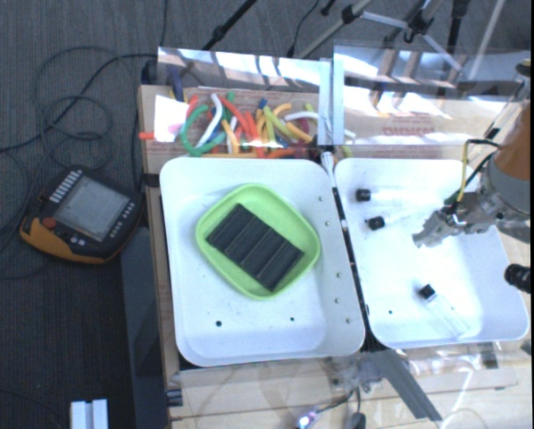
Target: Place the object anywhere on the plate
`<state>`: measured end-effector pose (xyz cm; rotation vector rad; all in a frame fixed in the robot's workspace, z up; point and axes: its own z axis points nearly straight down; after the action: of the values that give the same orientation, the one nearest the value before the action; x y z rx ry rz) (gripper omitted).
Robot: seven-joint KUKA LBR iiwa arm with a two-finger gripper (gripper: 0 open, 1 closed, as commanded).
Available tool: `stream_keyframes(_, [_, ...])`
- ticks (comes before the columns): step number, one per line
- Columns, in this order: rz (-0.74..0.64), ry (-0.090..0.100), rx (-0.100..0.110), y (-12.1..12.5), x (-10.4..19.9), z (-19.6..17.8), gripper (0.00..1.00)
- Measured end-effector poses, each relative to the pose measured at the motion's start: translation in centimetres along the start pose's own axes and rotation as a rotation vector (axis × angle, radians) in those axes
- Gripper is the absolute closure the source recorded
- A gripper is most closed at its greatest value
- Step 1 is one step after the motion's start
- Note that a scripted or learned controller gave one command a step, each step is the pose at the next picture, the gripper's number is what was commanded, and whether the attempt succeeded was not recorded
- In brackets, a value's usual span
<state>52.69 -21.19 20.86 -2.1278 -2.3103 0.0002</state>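
The dark block (254, 247) already lies flat on the green plate (215, 215) in the left bin (182, 266), well apart from the gripper (425, 237), which hangs over the right bin (508, 320). I cannot tell if the fingers are wide or narrow, but nothing shows between them. I judge that the placing is done, and the next move calls only for the arm to keep away from the plate.

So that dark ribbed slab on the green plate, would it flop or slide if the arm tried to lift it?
The slab looks flat and straight-edged, so probably stiff rather than floppy. It lies low and broad across the plate, so it seems unlikely to roll or tip. Its ribbed top might give some grip, though a wide flat piece could be awkward to pinch.
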Motion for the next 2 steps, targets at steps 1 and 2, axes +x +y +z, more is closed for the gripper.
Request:
stream_keyframes(1, [-0.064,0.002,0.003,-3.7,7.7,5.0,1.00])
stream_keyframes(2, [-0.304,0.000,0.001,-3.2,13.0,1.4,1.00])
